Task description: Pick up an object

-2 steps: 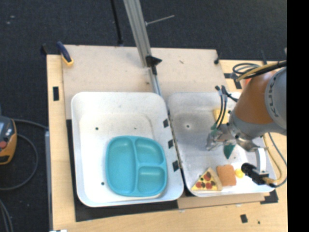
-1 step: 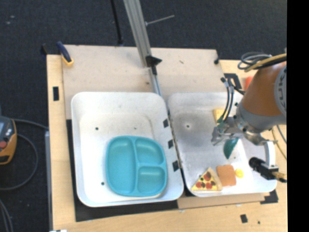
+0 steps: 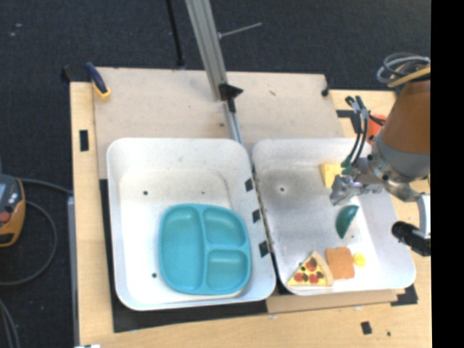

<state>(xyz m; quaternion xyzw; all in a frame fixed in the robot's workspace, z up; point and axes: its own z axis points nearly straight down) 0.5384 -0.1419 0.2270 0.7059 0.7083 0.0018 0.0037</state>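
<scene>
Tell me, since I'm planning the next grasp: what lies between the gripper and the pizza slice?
In the camera view, a dark green piece lies just below the gripper; from there to the pizza slice, bare bin floor.

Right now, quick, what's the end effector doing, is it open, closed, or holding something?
End effector: cannot be told; it sits above the right bin, beside the yellow piece and above the green piece.
</scene>
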